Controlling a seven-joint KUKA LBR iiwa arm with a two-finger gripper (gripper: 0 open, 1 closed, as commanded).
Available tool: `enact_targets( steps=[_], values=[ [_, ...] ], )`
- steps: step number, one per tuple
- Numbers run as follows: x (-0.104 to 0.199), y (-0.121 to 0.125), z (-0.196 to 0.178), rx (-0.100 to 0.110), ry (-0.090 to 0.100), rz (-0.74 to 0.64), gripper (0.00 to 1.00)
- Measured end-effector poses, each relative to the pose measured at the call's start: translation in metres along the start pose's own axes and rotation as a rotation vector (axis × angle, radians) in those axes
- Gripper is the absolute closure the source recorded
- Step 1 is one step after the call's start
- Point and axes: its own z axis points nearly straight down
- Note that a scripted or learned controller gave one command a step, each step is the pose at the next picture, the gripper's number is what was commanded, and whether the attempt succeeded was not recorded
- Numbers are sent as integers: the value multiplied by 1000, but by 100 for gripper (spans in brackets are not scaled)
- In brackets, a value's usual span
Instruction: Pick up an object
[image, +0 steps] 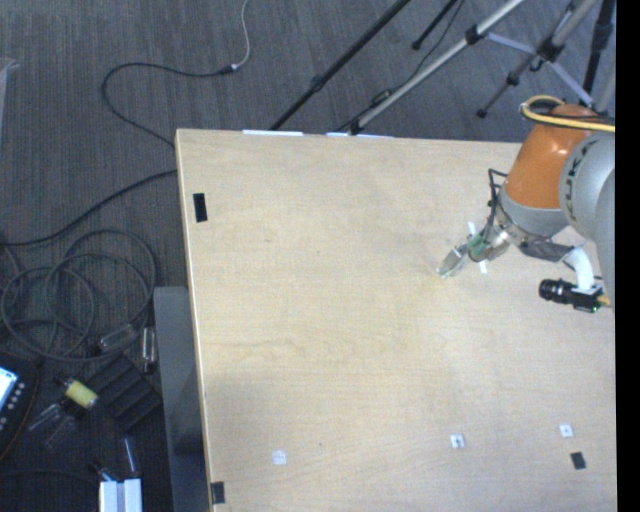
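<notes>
Gripper (455, 262) hangs low over bare wooden bench (350, 330), fingers too small to judge. Black tape mark (200, 207) sits far left; cables (70, 290) coil on floor.

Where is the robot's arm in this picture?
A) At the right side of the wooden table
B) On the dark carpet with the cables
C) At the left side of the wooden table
A: the grey arm with its orange band reaches in over the right side of the wooden table, gripper above the wood.
</notes>
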Motion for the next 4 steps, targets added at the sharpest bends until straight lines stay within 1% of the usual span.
enact_targets(
  steps=[1, 2, 3, 4],
  values=[
    [0, 0, 0, 0, 0, 0, 0],
    [11, 2, -1, 0, -1, -33, 0],
    [11, 3, -9, -3, 1, -32, 100],
    [46, 44, -68, -2, 0, 119, 100]
  ],
)
